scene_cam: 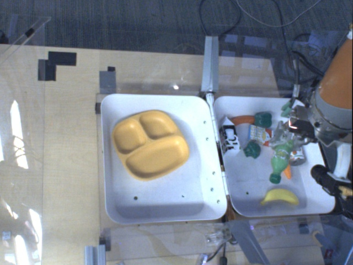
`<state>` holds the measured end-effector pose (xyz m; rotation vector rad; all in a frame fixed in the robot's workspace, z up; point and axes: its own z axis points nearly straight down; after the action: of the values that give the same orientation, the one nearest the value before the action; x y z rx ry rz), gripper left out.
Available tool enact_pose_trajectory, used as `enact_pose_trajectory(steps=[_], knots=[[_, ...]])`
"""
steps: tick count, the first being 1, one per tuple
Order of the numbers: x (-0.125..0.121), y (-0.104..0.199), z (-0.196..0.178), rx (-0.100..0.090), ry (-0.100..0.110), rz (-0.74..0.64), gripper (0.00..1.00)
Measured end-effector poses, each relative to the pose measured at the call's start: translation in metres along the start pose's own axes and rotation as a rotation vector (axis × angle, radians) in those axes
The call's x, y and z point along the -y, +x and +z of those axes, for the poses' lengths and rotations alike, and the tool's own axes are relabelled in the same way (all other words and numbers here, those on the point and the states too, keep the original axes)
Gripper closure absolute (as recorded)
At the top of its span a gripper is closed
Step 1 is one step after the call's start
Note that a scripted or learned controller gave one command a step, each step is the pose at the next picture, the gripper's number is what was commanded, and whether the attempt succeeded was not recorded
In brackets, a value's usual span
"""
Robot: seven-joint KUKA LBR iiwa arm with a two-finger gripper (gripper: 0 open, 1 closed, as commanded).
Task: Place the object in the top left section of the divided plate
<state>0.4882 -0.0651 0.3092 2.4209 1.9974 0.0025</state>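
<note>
Reaching over the right bin (325, 206), the gripper (292, 127) is seen above the toys; its state cannot be told. Nothing is picked yet. The plate (150, 144) waits in the left bin (110, 203); a grasp is needed next.

Bright, even light falls from overhead, washing the two shallow white plastic bins (165, 203) nearly flat and leaving only soft shadows under their rims. A clear acrylic sheet (22, 137) at the left carries pale streaks of glare, and a small highlight glints on the pale wooden benchtop (175, 85). The picture is slightly soft and grainy throughout.
</note>
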Motion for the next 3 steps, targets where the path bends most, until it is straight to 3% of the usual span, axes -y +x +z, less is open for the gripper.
enact_pose_trajectory(steps=[1, 2, 3], knots=[[-0.017, 0.089, -0.127, -0.003, -0.004, -0.004, 1.0], [0.035, 0.176, 0.03, -0.002, 0.002, -0.194, 1.0], [-0.001, 0.149, 0.084, -0.002, 0.002, -0.396, 1.0]])
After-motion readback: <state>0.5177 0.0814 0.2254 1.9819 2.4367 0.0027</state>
